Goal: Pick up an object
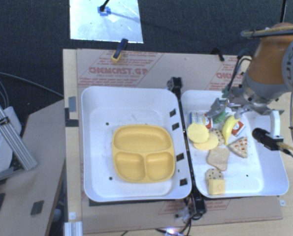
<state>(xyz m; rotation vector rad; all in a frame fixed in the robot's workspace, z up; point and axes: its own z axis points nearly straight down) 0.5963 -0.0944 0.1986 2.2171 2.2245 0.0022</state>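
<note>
My claw (pixel 220 110) hung over the toy banana (pixel 229 127); I couldn't tell its state, so slow and straight down seemed best

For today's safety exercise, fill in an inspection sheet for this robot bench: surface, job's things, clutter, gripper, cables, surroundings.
Surface: two white bins; left bin, right bin.
Job's things: toy food in right bin: banana, pizza slice, cheese, yellow discs.
Clutter: yellow tray in left bin.
Gripper: gripper low over the food, grip unclear.
Cables: loose cables at left.
Surroundings: foil sheet on dark floor.
</note>
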